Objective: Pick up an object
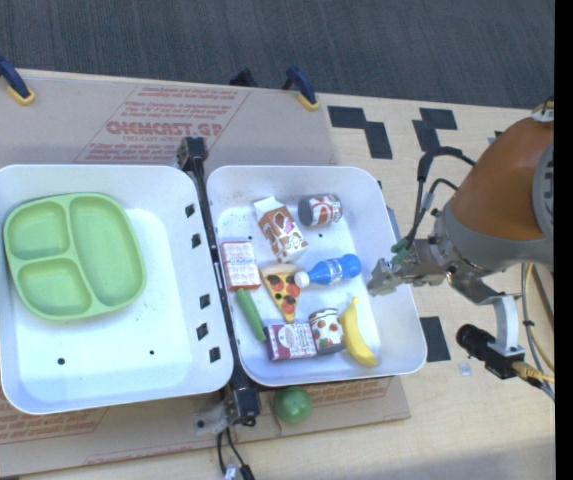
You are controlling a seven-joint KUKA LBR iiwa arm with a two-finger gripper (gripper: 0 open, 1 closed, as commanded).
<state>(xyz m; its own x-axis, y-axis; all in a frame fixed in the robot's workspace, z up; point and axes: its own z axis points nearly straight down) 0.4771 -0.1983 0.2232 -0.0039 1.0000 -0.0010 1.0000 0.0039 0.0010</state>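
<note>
The right bin [366,190] holds several small items: a blue bottle [331,269], a yellow banana [357,336], a pizza slice [284,290], a dark can [320,210], a red-and-white carton [281,230], a green cucumber [250,314], a small red-and-white box [239,264] and a maroon packet [291,341] beside a small jar [326,328]. My gripper [384,277] hangs over the bin's right rim, just right of the blue bottle and above the banana. I see nothing between its fingers.
The left bin [166,348] carries a green divided plate [72,255]. A green ball [291,404] lies on the cardboard below the right bin. Black clips run along the seam between the bins. Blue clamps [301,85] hold the cardboard's far edge.
</note>
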